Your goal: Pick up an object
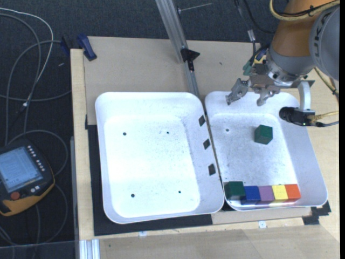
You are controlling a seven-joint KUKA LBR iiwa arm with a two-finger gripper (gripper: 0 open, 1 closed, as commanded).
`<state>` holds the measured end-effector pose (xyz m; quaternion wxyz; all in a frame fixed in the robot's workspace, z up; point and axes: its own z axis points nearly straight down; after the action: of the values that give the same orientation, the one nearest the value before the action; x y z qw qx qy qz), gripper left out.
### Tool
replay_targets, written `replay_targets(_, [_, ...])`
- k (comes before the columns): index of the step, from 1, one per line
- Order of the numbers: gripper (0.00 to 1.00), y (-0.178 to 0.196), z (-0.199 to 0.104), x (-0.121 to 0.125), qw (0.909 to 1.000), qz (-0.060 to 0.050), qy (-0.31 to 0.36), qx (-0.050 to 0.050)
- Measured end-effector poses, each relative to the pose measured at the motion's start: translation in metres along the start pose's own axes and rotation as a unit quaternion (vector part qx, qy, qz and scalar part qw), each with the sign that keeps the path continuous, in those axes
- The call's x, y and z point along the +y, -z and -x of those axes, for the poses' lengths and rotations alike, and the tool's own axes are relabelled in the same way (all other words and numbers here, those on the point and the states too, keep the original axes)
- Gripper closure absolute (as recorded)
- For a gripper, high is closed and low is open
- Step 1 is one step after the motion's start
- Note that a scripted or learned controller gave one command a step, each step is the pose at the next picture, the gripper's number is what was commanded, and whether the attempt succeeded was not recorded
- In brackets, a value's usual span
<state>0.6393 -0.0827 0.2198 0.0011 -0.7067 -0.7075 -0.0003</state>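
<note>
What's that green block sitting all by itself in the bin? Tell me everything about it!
The green block is a small dark green cube with a matte, foam-like look. It rests flat on the floor of the right bin, toward the far end, touching nothing else. The gripper hangs above the bin's far rim, jaws open, apart from it.

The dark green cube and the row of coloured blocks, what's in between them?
Just bare speckled floor of the right white bin, between the dark green cube and the row of coloured blocks, in the camera view.

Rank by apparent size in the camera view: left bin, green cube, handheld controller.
1. Left bin
2. Controller, though the frame's edge cuts it off
3. Green cube
</note>
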Motion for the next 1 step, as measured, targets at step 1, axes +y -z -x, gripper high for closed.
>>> replay_targets(1, [0.0,-0.0429,0.0498,-0.0069,1.0,-0.003,-0.003,-0.001])
